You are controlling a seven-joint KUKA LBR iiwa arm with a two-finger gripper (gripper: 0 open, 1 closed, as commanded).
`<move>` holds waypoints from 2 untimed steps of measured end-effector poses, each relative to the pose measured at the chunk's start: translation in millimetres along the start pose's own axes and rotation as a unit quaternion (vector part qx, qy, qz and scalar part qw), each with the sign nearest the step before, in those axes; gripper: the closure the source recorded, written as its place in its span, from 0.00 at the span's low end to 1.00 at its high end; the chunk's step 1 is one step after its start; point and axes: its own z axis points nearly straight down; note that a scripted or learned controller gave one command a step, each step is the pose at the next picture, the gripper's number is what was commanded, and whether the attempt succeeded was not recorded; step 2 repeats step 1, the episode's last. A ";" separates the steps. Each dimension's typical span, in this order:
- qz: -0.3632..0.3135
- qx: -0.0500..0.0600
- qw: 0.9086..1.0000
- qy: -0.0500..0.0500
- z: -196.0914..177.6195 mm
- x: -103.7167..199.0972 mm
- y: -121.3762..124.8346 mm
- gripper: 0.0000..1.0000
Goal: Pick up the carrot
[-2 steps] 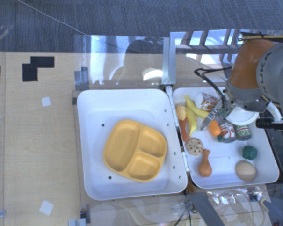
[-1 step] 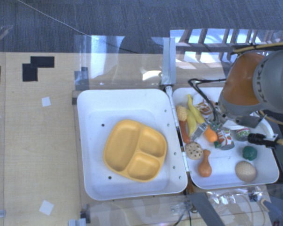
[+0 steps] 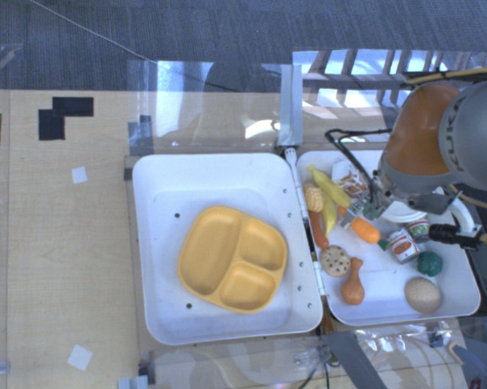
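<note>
Carrot lies in the right bin, long axis slanting from upper left to lower right; can't tell which end is the tip. It's short, stubby, bright orange, w/ a bit of green at its upper-left end.

Jaws sit just above and touching or nearly touching the carrot's upper-left end, under the grey arm w/ its orange band. Carrot isn't visibly between them. Whether the jaws are apart or together: can't tell, they're too small and partly hidden by the wrist.

Around the carrot in the same bin: yellow banana and corn cob to the left, a sausage along the bin's left wall, a cookie and drumstick below, a small can just to the right, a green ball and an egg further right.

Left bin holds a yellow divided plate. Both bins rest on the wooden worktop.
</note>
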 end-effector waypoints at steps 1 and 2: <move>0.081 0.003 0.997 0.005 -85.7 72.7 26.3 1.00; 0.081 0.003 0.997 0.005 -85.7 72.7 26.3 1.00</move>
